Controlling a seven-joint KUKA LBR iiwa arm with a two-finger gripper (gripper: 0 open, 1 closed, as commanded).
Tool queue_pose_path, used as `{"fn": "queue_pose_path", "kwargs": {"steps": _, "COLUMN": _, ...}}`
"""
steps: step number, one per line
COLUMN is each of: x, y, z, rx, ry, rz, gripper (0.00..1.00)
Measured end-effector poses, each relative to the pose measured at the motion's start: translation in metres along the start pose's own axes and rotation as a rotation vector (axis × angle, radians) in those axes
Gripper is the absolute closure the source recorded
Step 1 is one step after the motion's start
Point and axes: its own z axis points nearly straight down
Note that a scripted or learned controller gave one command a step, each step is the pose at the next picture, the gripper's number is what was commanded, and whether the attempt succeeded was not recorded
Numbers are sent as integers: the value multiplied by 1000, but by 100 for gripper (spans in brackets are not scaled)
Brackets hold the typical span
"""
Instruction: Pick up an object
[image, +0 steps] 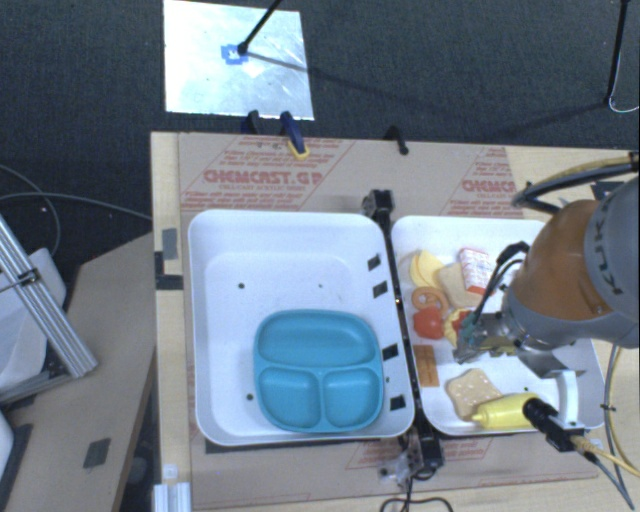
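Observation:
My gripper (472, 340) hangs low in the right bin (420, 240), over a cluster of toy food. Around it lie a red tomato (428, 322), a pretzel-like ring (428, 298), a yellow piece (426, 267), a white and red packet (475, 268), an orange strip (426, 365), a toast slice (470, 391) and a yellow bottle with a black cap (512, 411). The arm's orange band (560, 265) hides the bin's right part. Nothing visibly sits between the fingers.
The left bin (290, 240) holds a blue divided plate (318, 370) at its front. A black divider (392, 300) runs between the bins. Cardboard (260, 170) lies under both bins, and a metal frame (35, 310) stands at far left.

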Motion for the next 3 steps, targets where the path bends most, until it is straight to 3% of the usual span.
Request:
{"fn": "queue_pose_path", "kwargs": {"steps": 1, "x": 0, "y": 1, "z": -10, "rx": -2, "ry": 0, "rz": -2, "gripper": 100}}
{"fn": "queue_pose_path", "kwargs": {"steps": 2, "x": 0, "y": -1, "z": 41, "rx": 2, "ry": 0, "rz": 3, "gripper": 100}}
{"fn": "queue_pose_path", "kwargs": {"steps": 3, "x": 1, "y": 0, "z": 29, "rx": -2, "ry": 0, "rz": 1, "gripper": 100}}
